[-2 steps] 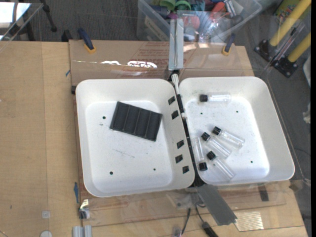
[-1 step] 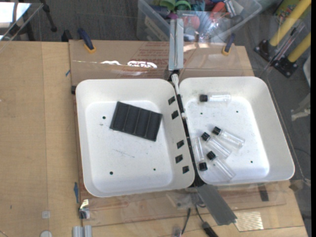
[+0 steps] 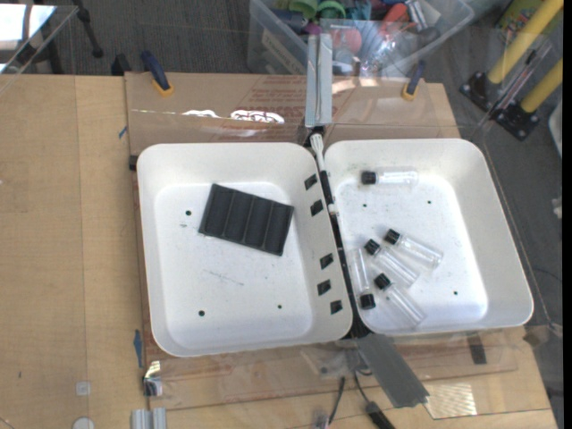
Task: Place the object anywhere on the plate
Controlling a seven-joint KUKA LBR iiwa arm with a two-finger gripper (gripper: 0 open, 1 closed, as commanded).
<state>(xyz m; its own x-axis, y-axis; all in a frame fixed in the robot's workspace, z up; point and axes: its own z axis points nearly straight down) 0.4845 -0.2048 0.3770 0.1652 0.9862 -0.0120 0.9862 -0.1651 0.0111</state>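
Gripper state: cannot tell. 5 clear vials (image 3: 393, 257) sitting in right bin (image 3: 500, 239), 3 o'clock of black plate (image 3: 247, 219). Risk: clustered vials rolling, grasp slipping.

Arm body: colours, casing, cables, screws and markings cannot be told from this view. Same for the tool. Nothing to log on either.
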